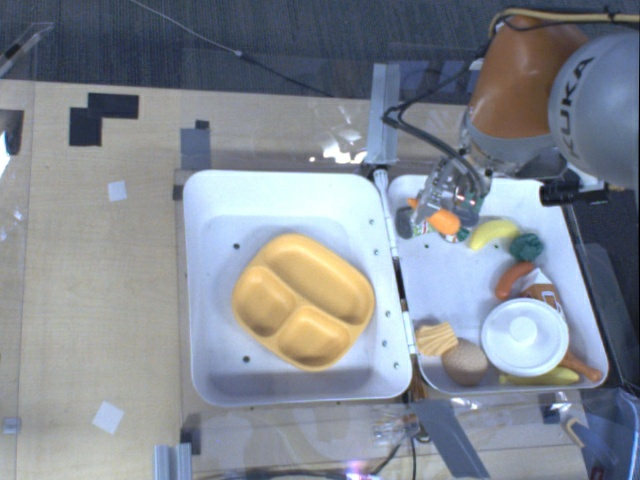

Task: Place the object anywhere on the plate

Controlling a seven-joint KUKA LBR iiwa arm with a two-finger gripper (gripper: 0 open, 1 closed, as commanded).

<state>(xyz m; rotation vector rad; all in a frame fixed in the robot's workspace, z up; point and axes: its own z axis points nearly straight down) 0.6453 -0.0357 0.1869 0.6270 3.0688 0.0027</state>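
My gripper (447,208) hangs over the right bin's (455,293) far-left corner, an orange object (447,224) seemingly pinched between its fingers; the yellow plate (303,299) in the left bin (215,268) awaits; carrying and placing remain.

We count 2 white bins (200,298), 1 yellow divided plate (303,299), 1 white bowl (524,335), 2 bananas (493,235), 1 broccoli piece (527,246), 1 sausage (515,279), 1 potato (465,362), and 1 ridged cracker (436,339).
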